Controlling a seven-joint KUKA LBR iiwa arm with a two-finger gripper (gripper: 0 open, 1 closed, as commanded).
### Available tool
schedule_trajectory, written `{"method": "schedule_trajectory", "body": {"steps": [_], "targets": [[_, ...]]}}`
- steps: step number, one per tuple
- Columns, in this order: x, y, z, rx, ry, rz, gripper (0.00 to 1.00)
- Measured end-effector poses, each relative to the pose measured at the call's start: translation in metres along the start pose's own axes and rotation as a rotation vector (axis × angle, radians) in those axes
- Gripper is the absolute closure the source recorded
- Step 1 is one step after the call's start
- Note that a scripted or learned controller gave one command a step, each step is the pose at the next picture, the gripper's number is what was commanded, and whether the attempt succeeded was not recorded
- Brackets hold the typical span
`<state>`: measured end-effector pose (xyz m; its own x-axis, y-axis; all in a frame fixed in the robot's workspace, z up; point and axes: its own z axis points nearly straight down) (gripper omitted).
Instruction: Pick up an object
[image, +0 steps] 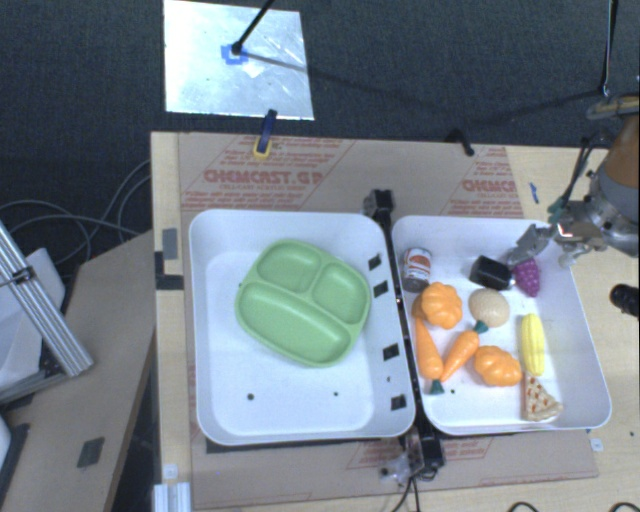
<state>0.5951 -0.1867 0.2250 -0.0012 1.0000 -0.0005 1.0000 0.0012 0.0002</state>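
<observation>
While over right bin (590, 330), tool (535, 243), purple grapes (527, 276) just below.

You are looking at two white bins (300, 425) sitting on a tan surface (330, 170) showing red lettering. The left bin is holding a pale green tray (303, 302). In the right bin you are seeing a red-and-white can (417, 267), orange carrots (443, 353), two orange pumpkins (441, 304), a beige potato (489, 307), yellow corn (533, 343), purple grapes (527, 276), a black block (490, 272) and a pizza slice (539, 399) showing yellow dotted with red.
</observation>
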Motion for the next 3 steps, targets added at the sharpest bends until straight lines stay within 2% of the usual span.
{"method": "schedule_trajectory", "body": {"steps": [1,2,3], "targets": [[0.009,-0.003,0.053,-0.001,0.0,0.001,0.0],[0.001,-0.009,0.107,0.001,0.001,0.001,0.0],[0.002,-0.009,0.142,0.001,0.001,0.0,0.0]]}}
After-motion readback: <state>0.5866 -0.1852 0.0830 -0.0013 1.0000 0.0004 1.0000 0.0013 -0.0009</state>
